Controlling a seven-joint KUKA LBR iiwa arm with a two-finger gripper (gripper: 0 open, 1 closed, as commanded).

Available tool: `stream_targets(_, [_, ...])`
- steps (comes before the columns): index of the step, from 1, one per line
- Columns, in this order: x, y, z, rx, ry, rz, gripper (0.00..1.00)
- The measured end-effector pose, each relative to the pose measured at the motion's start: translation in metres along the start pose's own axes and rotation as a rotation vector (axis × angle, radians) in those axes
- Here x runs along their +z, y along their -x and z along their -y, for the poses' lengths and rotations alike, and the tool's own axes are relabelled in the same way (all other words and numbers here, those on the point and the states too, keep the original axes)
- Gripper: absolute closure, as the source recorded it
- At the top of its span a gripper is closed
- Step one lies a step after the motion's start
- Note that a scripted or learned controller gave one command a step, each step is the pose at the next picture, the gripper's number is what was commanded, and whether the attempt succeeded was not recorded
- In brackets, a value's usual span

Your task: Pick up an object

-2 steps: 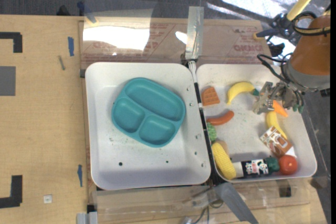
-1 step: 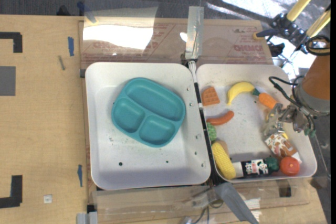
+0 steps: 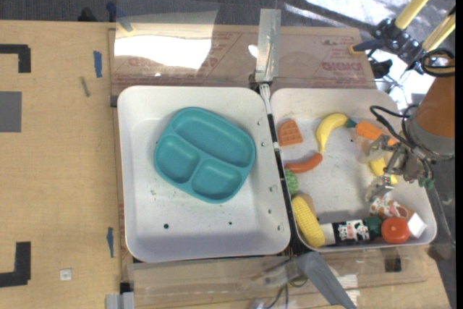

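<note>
The bench [image 3: 51, 155] carries two white bins. The left bin [image 3: 145, 228] holds a teal divided plate [image 3: 205, 154], lying near its middle. Taking the right bin [image 3: 340, 155] as the landmark: the arm [image 3: 440, 112] reaches over its right rim, and the gripper [image 3: 387, 170] hangs low over the bin's right side among the toys. Whether its fingers are spread or closed cannot be told, and nothing is clearly seen between them. A banana [image 3: 329, 129] lies toward the bin's far side, with a waffle [image 3: 289, 132] at the far left by the dividing wall. A corn cob [image 3: 307, 221] lies at the near-left corner. A small bottle [image 3: 354, 231] lies along the near wall. A carrot [image 3: 304, 163] lies left of the bin's centre. A tomato [image 3: 395, 229] sits at the near-right corner.
</note>
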State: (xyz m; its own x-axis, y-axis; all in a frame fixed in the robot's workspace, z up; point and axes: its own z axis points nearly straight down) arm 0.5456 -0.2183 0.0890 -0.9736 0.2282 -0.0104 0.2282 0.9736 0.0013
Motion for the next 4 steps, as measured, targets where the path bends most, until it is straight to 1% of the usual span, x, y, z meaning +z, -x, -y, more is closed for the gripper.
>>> stream_targets(1, [-0.014, 0.004, -0.001, 0.000, -0.001, 0.013, 1.00])
stream_targets(2, [-0.013, 0.004, -0.002, -0.001, 0.001, 0.011, 0.00])
stream_targets(3, [0.000, 0.021, -0.023, -0.192, -0.002, 0.003, 0.00])
stream_targets(4, [-0.014, 0.025, -0.024, -0.192, -0.004, 0.018, 1.00])
